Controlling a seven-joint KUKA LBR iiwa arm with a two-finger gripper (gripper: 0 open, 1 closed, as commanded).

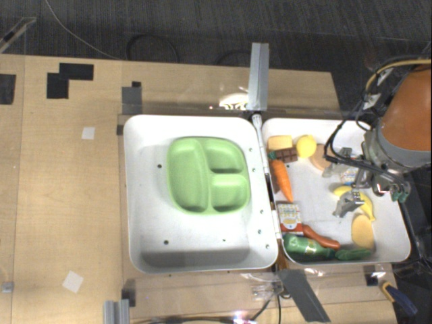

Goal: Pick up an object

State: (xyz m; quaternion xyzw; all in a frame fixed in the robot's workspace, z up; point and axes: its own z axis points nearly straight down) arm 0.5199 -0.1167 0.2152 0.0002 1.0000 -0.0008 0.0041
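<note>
On your far left lay the bare wooden bench point(61, 201), marked with a few black squares near its far edge. Next came the left bin point(145, 248), which held a green divided tray point(206, 174) sitting roughly in its middle, tilted slightly, with one long compartment on its left and two smaller ones on its right.

Past the metal divider you would have found the right bin point(395, 248), where all the small objects sat. Along its left wall lay a carrot point(281, 179), pointing toward the near side, with a tan and brown block point(282, 148) just above it and a yellow lemon point(307, 145) beside that block. Below the carrot rested a small printed packet point(289, 214). Along the near wall lay a green pepper-like toy point(307, 247), a red chili point(317, 235) touching it, and a darker green vegetable point(354, 253) further right. A pale yellow, potato-like piece point(362, 232) lay just above that one.

The gripper point(352, 196) hung low over the right half of this bin, the grey arm and its orange band point(408, 110) entering from your right. A small yellow object point(345, 192) sat right at the fingertips, but you could not have told whether the fingers were clenched on it, merely touching it, or released.
</note>
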